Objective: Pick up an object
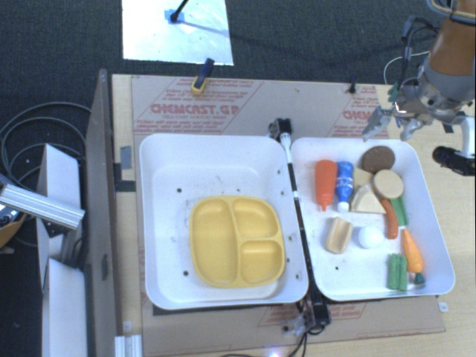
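Left bin [160, 162]: one yellow divided tray [238, 240]. Right bin [435, 262]: orange bottle [325, 184], blue bottle [343, 182], carrot [411, 251], white ball [370, 236]. Hand [393, 125]: spread wide, holding nothing, above right bin's far edge.

The grey arm [451, 50] reaches in from the upper right, its fingers [375, 122] spread apart and pointing down.

- The arm [454, 50] wears a broad orange-tan band above the wrist, and below it sits a grey metal collar.
- Thin dark cables [405, 47] loop out from the left side of the wrist, curving down towards the grey housing.
- The end effector [392, 125] is pale grey, with two slim light-coloured fingers [374, 124] splayed beneath a compact body, where a small bright spot glints.
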You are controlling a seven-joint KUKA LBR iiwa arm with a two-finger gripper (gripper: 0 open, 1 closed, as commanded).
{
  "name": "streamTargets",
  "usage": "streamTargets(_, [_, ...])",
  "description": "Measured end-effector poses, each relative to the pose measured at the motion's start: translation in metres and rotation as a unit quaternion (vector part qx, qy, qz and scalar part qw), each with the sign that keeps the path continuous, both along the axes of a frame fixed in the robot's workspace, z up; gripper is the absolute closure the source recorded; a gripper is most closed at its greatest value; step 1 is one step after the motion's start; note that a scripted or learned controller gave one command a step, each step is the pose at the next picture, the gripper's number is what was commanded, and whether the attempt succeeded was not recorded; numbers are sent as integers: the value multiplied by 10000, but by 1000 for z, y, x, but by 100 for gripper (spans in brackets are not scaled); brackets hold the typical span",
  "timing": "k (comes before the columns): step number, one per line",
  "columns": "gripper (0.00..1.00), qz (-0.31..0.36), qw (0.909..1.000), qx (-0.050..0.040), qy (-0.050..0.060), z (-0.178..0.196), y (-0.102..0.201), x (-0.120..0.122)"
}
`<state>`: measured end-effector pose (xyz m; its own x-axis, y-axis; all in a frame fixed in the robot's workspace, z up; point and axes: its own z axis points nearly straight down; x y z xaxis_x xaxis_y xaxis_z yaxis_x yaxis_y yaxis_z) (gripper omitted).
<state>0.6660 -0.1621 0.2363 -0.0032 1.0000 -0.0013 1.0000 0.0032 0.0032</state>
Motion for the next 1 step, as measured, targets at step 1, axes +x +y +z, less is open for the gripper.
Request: streamTargets(1, [0,27,10000,17,27,-159,59,2])
